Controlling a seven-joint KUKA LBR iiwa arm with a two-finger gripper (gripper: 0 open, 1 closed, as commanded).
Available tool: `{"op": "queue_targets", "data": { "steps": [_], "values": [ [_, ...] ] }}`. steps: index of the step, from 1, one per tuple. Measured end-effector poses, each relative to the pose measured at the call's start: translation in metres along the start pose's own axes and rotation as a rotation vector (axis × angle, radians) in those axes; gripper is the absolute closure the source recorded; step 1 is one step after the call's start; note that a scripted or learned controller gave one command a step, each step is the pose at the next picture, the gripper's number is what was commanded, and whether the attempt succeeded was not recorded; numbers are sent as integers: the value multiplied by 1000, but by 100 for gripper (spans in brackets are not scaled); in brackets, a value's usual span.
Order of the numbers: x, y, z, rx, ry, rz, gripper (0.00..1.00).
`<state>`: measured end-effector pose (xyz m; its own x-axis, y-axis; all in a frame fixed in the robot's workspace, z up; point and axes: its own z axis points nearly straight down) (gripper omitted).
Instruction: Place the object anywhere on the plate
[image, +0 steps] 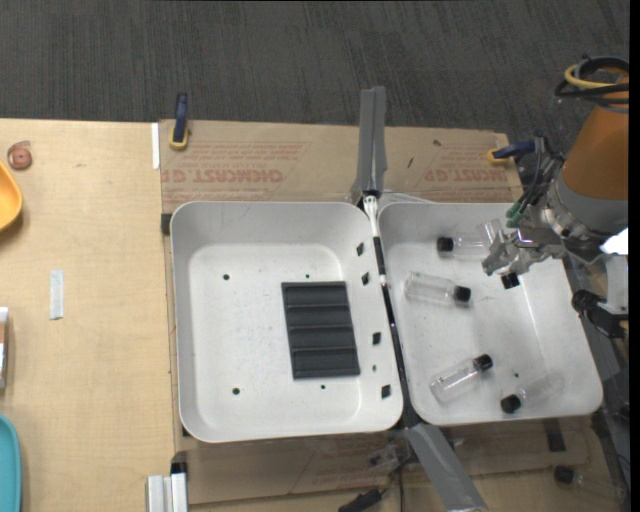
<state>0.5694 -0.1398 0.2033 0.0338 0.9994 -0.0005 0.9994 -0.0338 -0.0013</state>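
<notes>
From my seat I see the two-finger gripper (508, 262) over the far right part of the right white bin (560, 400), below the grey arm with its orange band (598, 160). I cannot tell what state the tool is in; the metal parts there blur together. A small dark piece sits just under the tool tip, but I cannot say whether it is a vial cap or part of the tool.

Around it lie several clear plastic vials with black caps. One short vial (455, 243) rests just left of the tool near the bin's far wall. Another vial (436, 291) lies on its side closer to the middle divider. A third vial (459, 375) lies tilted in the near part of the bin, and a fourth (530, 393) sits close to the near right corner, its glass faint against the white.

The black ribbed rectangular plate (320, 329) lies flat in the middle of the left white bin (200, 400), well apart from the vials.
</notes>
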Motion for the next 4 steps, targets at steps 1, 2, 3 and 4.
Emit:
{"op": "queue_targets", "data": {
  "steps": [1, 2, 3, 4],
  "values": [
    [35, -15, 40, 1, 0, -338, 100],
    [87, 53, 12, -1, -1, -251, 100],
    [136, 4, 12, 1, -1, -391, 100],
    [230, -8, 13, 1, -1, -313, 100]
  ]
}}
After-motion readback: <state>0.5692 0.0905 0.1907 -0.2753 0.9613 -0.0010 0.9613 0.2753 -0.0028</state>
